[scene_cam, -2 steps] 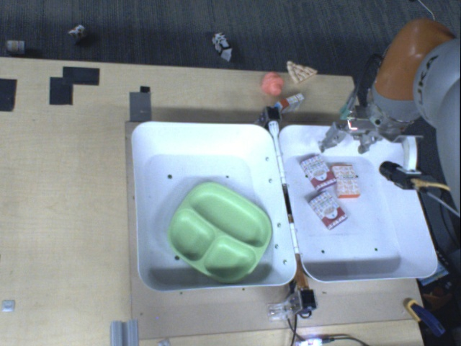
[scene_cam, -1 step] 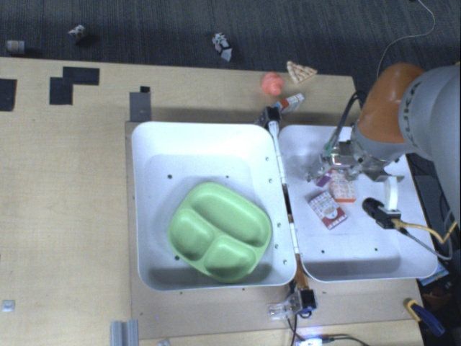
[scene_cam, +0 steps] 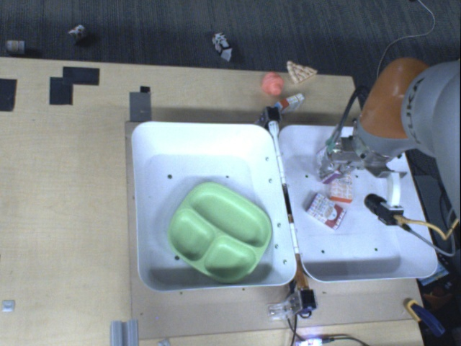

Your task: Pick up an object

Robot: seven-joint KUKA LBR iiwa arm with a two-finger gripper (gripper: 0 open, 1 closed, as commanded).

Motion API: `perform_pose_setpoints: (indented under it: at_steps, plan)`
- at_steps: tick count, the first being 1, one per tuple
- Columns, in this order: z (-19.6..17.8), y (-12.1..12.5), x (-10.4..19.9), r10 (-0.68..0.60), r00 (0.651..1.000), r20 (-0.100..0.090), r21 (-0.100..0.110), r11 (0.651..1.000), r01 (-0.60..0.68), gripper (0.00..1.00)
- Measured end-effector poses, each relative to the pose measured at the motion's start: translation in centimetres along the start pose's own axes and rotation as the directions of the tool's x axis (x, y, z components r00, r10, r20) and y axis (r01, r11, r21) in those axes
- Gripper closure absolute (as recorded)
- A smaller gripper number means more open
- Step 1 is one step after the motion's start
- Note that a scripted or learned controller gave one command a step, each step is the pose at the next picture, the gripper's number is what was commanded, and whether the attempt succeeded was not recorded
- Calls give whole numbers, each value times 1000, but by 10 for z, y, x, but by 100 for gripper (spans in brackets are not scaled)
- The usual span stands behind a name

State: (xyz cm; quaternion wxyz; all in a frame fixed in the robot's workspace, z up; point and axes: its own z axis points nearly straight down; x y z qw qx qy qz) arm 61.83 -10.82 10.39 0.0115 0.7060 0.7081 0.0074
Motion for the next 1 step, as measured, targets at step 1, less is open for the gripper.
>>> perform_pose_setpoints:
  at_steps: [1]
  plan:
    - [-84,-62,50,-2,1000,-7,23,1000,2,100]
